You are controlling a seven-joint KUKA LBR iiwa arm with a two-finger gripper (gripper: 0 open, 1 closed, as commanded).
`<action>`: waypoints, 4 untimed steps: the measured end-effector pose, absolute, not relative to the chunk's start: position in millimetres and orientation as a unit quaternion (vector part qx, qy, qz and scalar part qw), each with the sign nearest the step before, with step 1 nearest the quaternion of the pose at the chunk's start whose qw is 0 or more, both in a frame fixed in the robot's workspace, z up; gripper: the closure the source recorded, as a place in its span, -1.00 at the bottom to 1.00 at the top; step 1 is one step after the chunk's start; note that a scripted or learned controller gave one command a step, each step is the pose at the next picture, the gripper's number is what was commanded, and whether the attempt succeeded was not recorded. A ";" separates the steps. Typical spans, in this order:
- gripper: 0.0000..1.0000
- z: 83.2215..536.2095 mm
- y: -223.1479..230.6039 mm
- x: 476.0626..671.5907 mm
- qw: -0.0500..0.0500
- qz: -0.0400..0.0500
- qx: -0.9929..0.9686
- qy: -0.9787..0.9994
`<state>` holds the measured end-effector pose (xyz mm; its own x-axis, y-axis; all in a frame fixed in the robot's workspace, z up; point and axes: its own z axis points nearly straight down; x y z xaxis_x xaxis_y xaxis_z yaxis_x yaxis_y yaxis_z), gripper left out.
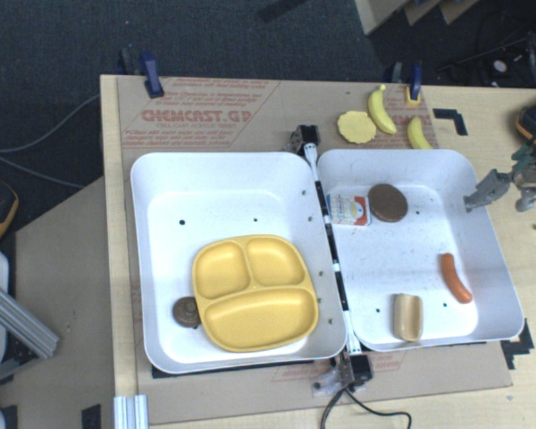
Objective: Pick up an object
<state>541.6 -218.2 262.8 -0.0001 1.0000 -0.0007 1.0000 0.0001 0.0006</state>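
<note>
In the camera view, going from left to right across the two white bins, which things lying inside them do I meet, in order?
Small brown cookie → yellow divided plate → small white and red packet → round brown patty → tan bread roll → orange-red sausage.
</note>
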 end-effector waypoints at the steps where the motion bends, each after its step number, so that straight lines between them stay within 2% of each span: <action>1: -1.00 102.3 -221.3 585.3 -0.004 0.000 0.706 0.708; 2: -1.00 84.3 -218.5 539.8 -0.004 0.003 0.706 0.709; 3: 1.00 95.0 -221.4 540.6 0.000 0.001 0.706 0.708; 4: 1.00 164.7 -126.9 546.6 0.002 0.002 0.704 0.710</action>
<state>546.6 -126.9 164.7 -0.0086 1.0000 0.0004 0.9999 0.0086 0.0065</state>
